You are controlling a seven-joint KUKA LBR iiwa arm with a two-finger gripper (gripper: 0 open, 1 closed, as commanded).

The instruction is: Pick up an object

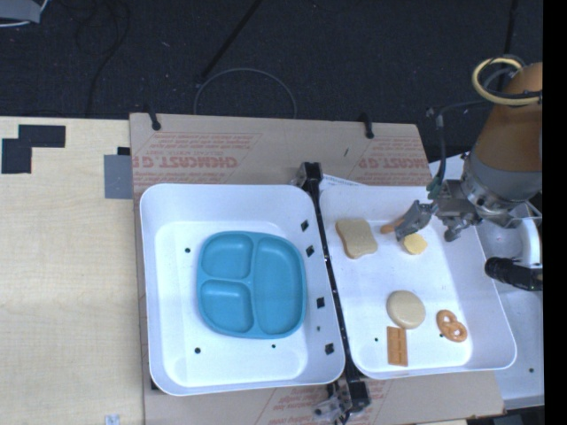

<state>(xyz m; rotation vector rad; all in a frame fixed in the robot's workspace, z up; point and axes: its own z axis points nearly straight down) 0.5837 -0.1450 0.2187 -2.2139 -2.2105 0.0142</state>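
Blue divided plate (250,284), left bin (168,211)

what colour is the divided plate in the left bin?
Light blue. The plate lies in the left bin, clearest in the camera view.

**Colours across the two bins**

Both bins (151,237) were white. The divided plate (251,283) was plain turquoise blue. The bread slice (356,237) and round cookie (406,308) were pale tan, the small ball (415,244) yellow, the pretzel (452,326) and wafer stick (397,345) orange-brown. The worktop (62,282) was light wood.
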